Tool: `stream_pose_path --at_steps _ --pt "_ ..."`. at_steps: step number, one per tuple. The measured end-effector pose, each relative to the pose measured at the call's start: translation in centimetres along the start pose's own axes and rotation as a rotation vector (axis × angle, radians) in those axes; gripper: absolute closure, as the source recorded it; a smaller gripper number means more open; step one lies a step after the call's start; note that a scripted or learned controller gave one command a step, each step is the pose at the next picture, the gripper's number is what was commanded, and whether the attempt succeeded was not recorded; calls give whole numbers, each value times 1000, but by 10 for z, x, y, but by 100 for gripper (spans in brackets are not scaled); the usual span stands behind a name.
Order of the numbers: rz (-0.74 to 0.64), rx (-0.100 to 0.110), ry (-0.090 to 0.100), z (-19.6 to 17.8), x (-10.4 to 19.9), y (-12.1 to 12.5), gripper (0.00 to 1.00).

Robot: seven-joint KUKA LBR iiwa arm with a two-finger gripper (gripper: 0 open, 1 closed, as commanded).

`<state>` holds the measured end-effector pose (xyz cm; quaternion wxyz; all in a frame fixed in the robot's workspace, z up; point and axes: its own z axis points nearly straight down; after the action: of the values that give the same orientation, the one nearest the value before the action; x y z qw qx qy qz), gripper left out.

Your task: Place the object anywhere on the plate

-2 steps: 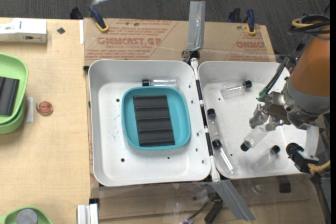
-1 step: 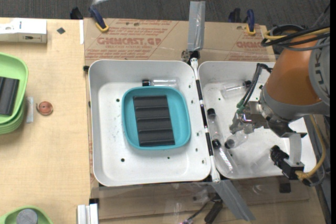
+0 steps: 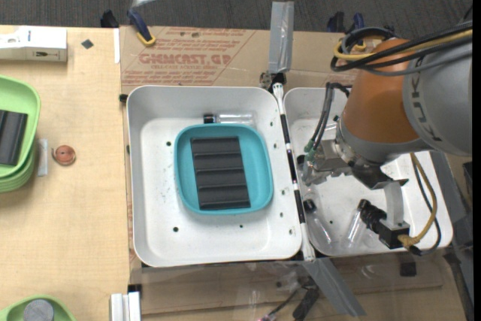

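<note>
Well, from my feed the black ribbed block (image 3: 219, 171) lies flat on the teal plate (image 3: 260, 175), roughly in its middle, with its long side running up and down the view. The plate sits inside the left white bin (image 3: 150, 192), a little towards that bin's upper half, with white floor showing all round it. Just above the plate, against the bin's far wall, lies a slim marker-like stick (image 3: 228, 118) with a dark cap on its left end – apart from the plate, not touching it.

The arm (image 3: 391, 98) comes in from the right and hangs over the right white bin (image 3: 331, 240). Its claw (image 3: 322, 164) is near that bin's left wall, close to the divide between the two bins, well clear of the plate. The wrist hides it from above, so I cannot tell whether the claw is spread or pressed together, and I see nothing in its grip. On the floor of the right bin, below the wrist, a small clear tube (image 3: 352, 226) lies at a slant.

Out on the bench (image 3: 83, 237), left of the bins, a green tray (image 3: 22, 133) sits cut off by the frame edge with something dark in it, and a small copper-coloured disc (image 3: 64, 155) lies just beside it. A cardboard sheet (image 3: 188, 56) with red print lies behind the left bin – flat on the bench.
</note>
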<state>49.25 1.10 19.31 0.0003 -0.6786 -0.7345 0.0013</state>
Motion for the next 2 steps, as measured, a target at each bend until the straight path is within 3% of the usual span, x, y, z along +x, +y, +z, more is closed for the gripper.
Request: stream_pose_path --at_steps 1,2 --pt "1 0 0 0 0 0 0" --pt "-21 1 0 3 -69 17 0"
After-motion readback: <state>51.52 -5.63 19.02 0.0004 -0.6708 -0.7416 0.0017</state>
